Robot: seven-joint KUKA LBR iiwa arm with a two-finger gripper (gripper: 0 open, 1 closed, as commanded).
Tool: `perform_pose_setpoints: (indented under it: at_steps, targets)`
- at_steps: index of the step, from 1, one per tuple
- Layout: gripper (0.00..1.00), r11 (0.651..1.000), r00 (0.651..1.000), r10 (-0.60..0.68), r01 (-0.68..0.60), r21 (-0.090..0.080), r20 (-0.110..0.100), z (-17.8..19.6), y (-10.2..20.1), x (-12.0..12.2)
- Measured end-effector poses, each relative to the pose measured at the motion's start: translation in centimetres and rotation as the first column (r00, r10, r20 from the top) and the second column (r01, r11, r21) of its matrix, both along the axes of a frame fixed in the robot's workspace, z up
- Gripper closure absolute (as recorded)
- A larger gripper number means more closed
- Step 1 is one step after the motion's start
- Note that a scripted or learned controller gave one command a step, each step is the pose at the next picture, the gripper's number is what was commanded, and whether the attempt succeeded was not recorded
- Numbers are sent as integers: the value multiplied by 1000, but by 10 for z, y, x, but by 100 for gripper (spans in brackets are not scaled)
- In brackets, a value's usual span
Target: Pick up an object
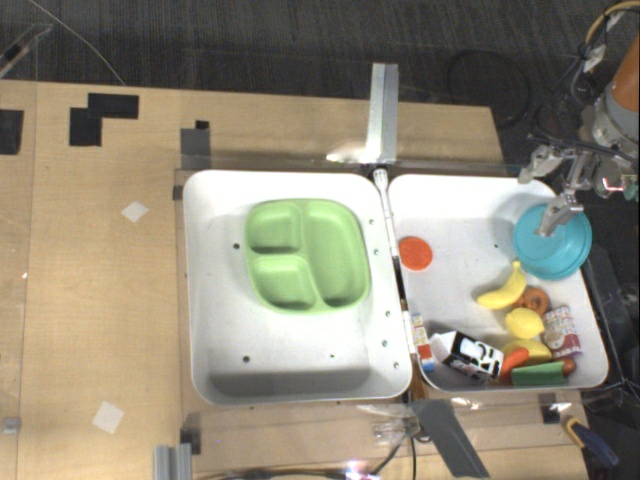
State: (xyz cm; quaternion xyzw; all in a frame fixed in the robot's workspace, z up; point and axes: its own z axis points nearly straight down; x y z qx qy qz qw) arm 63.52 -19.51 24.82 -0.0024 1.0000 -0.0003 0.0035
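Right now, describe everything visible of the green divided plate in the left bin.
The green divided plastic plate is a pale lime, rounded-rectangle tray with three compartments: two smaller ones on the view's left, one above the other, and a larger one on the right, separated by raised ridges. It looks smooth, matte and moulded in one piece. It lies flat, right side up, slightly rotated, near the middle of the left white bin, resting on the bin's floor. Nothing lies in it.
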Motion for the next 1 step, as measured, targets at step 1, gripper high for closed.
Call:
perform_pose_setpoints:
  at_steps: [1]
  targets:
    - [0, 1000, 1000, -31, 31, -2, 6, -149, -9, -6]
